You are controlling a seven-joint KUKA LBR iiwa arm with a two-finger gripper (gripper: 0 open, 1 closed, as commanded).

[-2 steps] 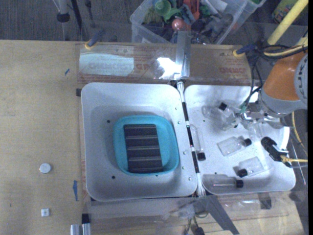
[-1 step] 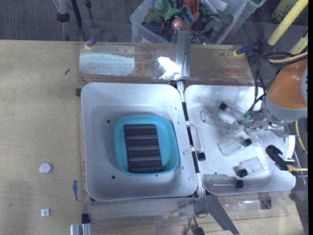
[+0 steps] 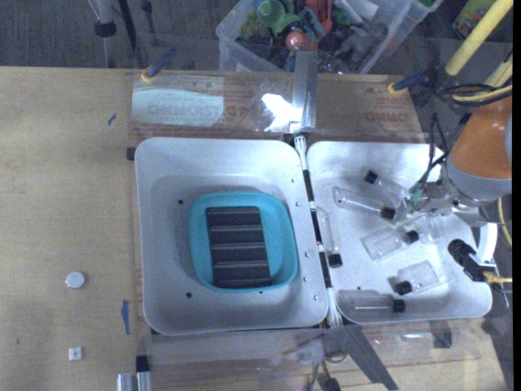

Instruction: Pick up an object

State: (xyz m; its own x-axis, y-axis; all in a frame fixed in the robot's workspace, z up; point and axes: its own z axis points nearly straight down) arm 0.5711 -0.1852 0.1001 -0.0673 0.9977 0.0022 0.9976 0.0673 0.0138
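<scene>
The left bin holds a blue dish with a black ribbed insert. In the right bin lie several clear plastic pieces with black caps: a thin tube, a small capped piece, a flat clear piece, a clear block and a tube at the front edge. My gripper hangs low over the right side of this bin, right beside the thin tube's black cap. Nothing shows as held.
A clear tub of colourful toys stands behind the bins. A metal divider runs between the bins, with a small black piece beside it. A small round disc lies on the bench far left.
</scene>
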